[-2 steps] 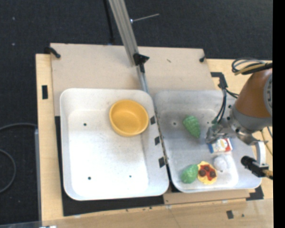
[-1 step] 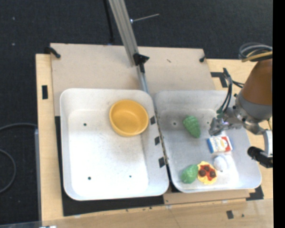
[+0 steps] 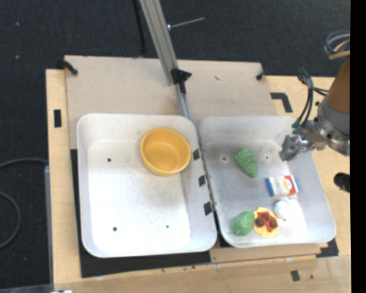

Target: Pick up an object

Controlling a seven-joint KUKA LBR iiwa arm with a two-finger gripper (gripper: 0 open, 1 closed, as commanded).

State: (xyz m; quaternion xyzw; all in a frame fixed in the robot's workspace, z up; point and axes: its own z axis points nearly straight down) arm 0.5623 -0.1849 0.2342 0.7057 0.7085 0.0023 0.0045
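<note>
Pincer (image 3: 290, 146) over right bin's (image 3: 317, 188) far edge, grip state unclear; green object (image 3: 247, 162) just left, carton (image 3: 282, 185) below.

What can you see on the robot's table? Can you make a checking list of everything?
Surface: a tan bench bears a left white bin and a right white bin, both speckled with dark marks.
Job's things: a yellow bowl in the left bin; in the right bin a green lump, a blue and red carton, a white piece, a second green lump and a yellow and red toy.
Clutter: nothing seen.
Gripper: the gripper hangs over the right bin's far right part, holding nothing.
Cables: a cable by the arm; another on the floor.
Surroundings: dark carpet, a metal pole.
</note>
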